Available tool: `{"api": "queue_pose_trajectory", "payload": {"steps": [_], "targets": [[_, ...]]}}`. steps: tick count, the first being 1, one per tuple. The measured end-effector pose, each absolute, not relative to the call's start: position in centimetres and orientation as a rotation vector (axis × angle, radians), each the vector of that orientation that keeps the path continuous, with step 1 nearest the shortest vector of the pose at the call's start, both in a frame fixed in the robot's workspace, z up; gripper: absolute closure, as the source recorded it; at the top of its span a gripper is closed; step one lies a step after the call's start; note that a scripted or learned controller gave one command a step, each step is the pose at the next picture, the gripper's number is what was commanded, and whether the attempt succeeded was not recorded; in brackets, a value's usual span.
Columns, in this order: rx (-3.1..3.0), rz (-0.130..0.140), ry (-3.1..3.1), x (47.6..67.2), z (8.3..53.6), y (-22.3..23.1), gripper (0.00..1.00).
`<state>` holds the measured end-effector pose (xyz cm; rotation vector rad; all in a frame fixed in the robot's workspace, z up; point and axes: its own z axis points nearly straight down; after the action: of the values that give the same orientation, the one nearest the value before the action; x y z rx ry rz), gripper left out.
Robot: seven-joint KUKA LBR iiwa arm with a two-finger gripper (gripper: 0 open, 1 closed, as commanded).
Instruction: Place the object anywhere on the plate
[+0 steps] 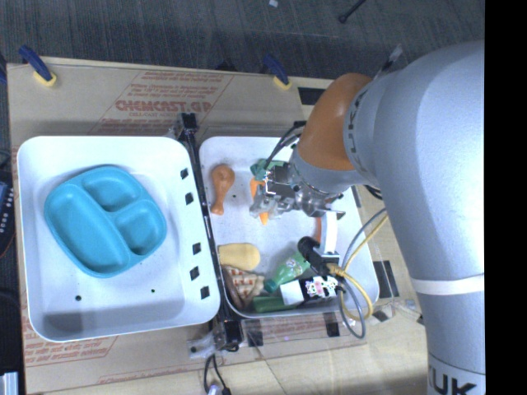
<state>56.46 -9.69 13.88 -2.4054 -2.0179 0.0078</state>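
We see the arm (395, 138) reaching in from the right and bent down over the right bin (239, 151), its gripper (280, 194) low among the things there; whether the fingers are wide, narrow or closed on something we cannot tell, since the wrist and its cabling cover them from above. Just at the gripper sits something small and orange (263, 214), touching or nearly touching it, and we judge this to be the likely target, though we cannot confirm a hold. The other candidates lie loose in the same bin: a toy drumstick (221, 186) near the dividing wall, a pale bread-like piece (239, 256) below it, a brown ridged item (244, 283) at the lower corner, and a green bottle (288, 290) with a dark label along the bottom edge. The blue plate (103, 218), with its three compartments, rests in the left bin (107, 319), well apart from the gripper, so any object has to be lifted over the walls between the bins. We judge the task to be at the picking stage, with nothing on the plate yet.
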Motion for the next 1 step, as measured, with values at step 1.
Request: {"api": "queue_pose_trajectory", "payload": {"steps": [1], "targets": [[-2.531,0.006,-1.855,62.42,19.35,-1.57,1.0]]}}
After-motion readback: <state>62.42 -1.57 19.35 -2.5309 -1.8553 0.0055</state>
